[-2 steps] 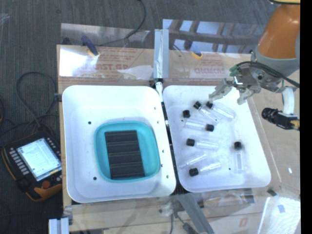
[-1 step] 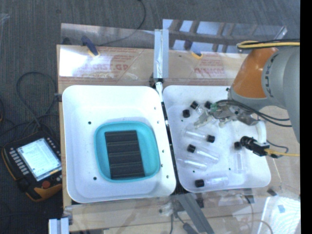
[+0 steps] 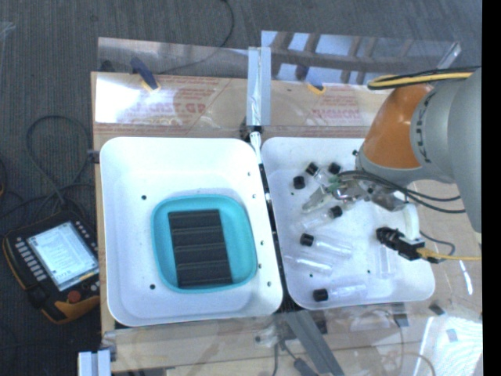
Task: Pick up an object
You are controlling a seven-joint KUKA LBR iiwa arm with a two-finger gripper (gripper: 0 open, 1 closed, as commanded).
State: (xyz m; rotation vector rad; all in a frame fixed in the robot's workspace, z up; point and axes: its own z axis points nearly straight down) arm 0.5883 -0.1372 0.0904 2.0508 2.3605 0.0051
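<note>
Several clear vials with black caps lie scattered in the right bin (image 3: pixel 423 288). One vial (image 3: pixel 325 246) lies near the bin's middle and another (image 3: pixel 341 292) near its front edge. Loose black caps (image 3: pixel 298 182) sit toward the back left. My gripper (image 3: pixel 329 193) reaches in from the right and hangs low over the back middle of this bin, among the vials. A vial (image 3: pixel 313 204) lies right beside its tip. I see nothing clearly held.
The left bin (image 3: pixel 125 163) holds a teal tray (image 3: pixel 164 245) with a black ribbed insert (image 3: pixel 200 247). A metal post (image 3: pixel 257 92) stands behind the divide between the bins. Cables and a black connector (image 3: pixel 398 241) trail from the arm over the right bin.
</note>
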